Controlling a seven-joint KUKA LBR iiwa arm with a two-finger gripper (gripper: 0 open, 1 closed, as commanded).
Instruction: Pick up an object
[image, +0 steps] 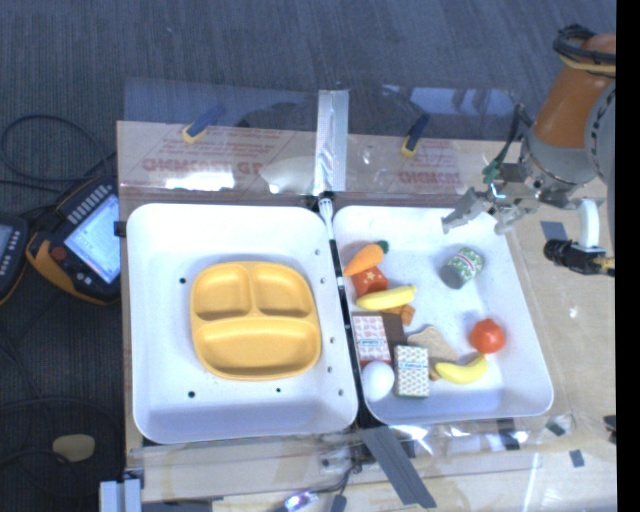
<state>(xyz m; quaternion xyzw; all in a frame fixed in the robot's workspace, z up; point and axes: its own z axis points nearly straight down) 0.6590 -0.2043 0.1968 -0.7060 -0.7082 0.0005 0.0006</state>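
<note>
I can read no text here. Red lettering on the cardboard backboard (215, 160), left of the gripper (490, 212), is illegible.

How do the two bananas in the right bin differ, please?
The upper banana lies near the bin's middle left, beside the carrot; the lower banana lies near the front, below the tomato. The upper looks nearly straight; the lower curves upward at its ends. The upper appears slightly longer. Both are yellow and lie flat.

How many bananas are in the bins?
2. One banana lies in the right bin just below the carrot; the other banana lies lower down, under the tomato. None looks hidden.
</note>
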